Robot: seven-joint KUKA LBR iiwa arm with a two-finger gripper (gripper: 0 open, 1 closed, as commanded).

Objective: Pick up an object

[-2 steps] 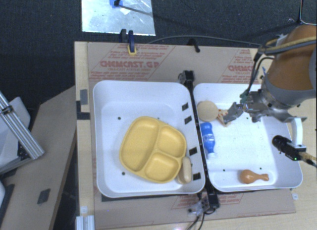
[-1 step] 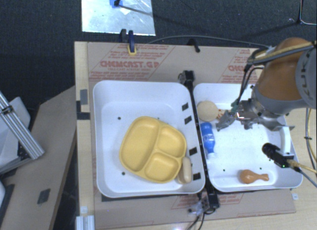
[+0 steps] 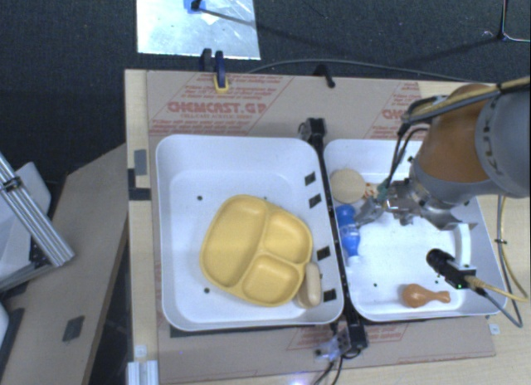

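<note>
The camera view looks down on two shallow white bins, which stand side by side on a brown sheet with red print (image 3: 224,108).

In the left white bin (image 3: 178,209) lies a yellow plastic plate with three compartments (image 3: 257,246), a little turned, and it takes most of the floor. A small cream oval piece (image 3: 311,284) lies just beside the plate's lower right edge, close to the bin's right wall.

In the right white bin (image 3: 390,250) there are three things. A beige round ball (image 3: 347,182) is in the upper left corner. Below it, along the left wall, lies a blue plastic object (image 3: 347,230), long in shape. An orange-brown piece shaped like a chicken drumstick (image 3: 425,295) lies near the bottom wall, well apart from the other two.

The grey arm with the orange band (image 3: 465,147) comes in from the right and bends down over this bin. Its gripper (image 3: 372,207) is low in the bin's left part, just beside the blue plastic object and below and right of the ball. Whether the gripper is released or clenched I cannot tell, because it is small and dark here. I also cannot tell if it touches the blue object.
</note>
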